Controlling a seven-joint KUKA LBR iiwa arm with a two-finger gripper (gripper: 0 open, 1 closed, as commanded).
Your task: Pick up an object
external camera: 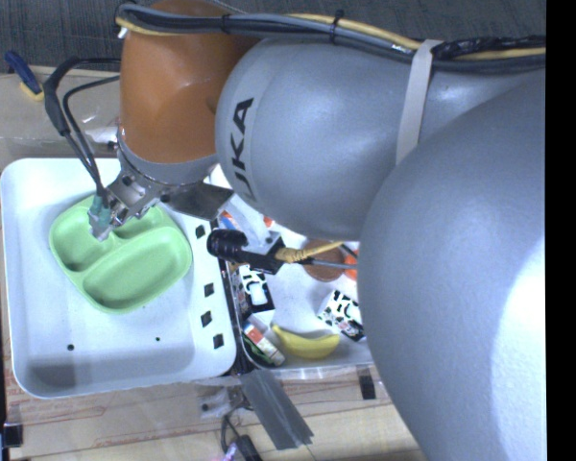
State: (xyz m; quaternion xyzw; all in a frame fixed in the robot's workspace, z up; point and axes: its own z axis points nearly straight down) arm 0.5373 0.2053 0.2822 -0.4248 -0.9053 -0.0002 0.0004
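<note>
A green two-compartment dish [125,253] lies in the left white bin [19,286], towards its upper half. My gripper [103,219] hangs straight down over the dish's upper compartment, with its tip at or just above the green surface near the divider. I cannot make out anything held in it. In the right bin, a yellow banana [307,342] lies near the front edge, mostly below the arm.
The big grey arm with its orange band covers most of the right bin [232,305]. Beside the banana lie a black-and-white printed packet [344,310], a brown round thing [322,267] and a small red-and-white item [261,339]. The left bin's lower half is bare white floor.
</note>
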